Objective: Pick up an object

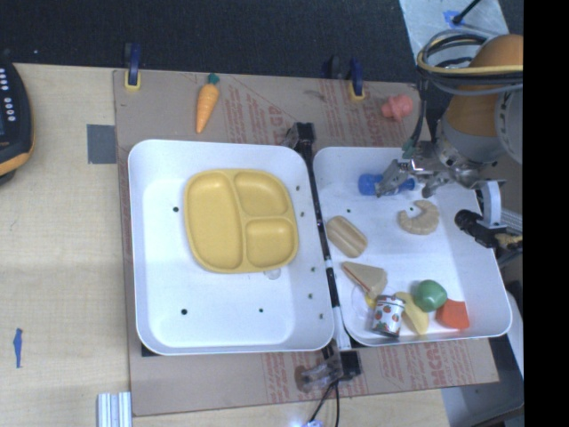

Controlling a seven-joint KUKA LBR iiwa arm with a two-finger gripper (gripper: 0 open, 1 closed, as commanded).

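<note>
My gripper (402,179) hangs low over the back of the right bin (484,269), reaching in from the right. A small blue object (367,184) lies right at its left tip; whether the two touch is unclear. Just in front of the gripper rests a beige crescent piece (419,218). Further forward lie a tan oval loaf (346,235), a tan wedge (365,275), a small can (388,316), a yellow banana (413,314), a green ball (430,294) and an orange-red block (454,314).
The left bin (160,292) holds a yellow divided plate (240,219). Behind the bins, a toy carrot (206,103) and a pink object (399,106) lie on the brown board. A black device (11,114) sits at the far left edge.
</note>
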